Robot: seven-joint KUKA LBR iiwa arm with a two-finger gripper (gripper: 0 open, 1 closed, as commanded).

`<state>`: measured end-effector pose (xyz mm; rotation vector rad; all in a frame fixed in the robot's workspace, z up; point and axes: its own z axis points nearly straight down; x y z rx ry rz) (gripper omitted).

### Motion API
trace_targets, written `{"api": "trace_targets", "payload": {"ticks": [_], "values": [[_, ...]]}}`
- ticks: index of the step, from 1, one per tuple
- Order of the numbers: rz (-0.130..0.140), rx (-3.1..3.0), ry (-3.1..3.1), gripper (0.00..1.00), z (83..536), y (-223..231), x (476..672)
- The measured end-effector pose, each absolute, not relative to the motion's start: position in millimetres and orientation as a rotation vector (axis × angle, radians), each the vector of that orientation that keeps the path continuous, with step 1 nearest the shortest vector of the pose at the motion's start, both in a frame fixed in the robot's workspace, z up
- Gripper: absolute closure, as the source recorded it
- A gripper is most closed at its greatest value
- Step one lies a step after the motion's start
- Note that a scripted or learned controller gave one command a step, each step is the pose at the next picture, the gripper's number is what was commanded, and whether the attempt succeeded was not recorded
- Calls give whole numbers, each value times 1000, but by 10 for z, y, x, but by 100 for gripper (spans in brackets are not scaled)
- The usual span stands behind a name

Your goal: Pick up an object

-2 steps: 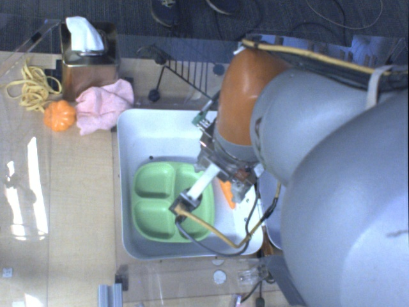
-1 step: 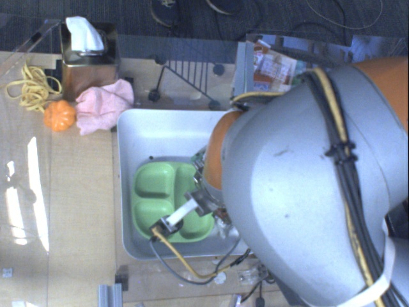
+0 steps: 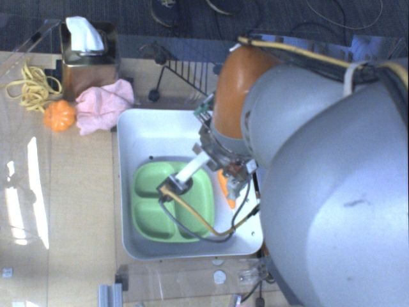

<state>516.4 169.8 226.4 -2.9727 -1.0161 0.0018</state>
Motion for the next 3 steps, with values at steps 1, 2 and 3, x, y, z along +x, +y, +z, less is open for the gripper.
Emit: {"api": "trace_targets", "payload": {"ticks": [1,2,3], "values": [[-7,-3127,-320,100,2959,1705,4881],[4,-3069,-683,100,2792,1774,4870],[1,-3097,-533,100,2307,2344,4871]]}}
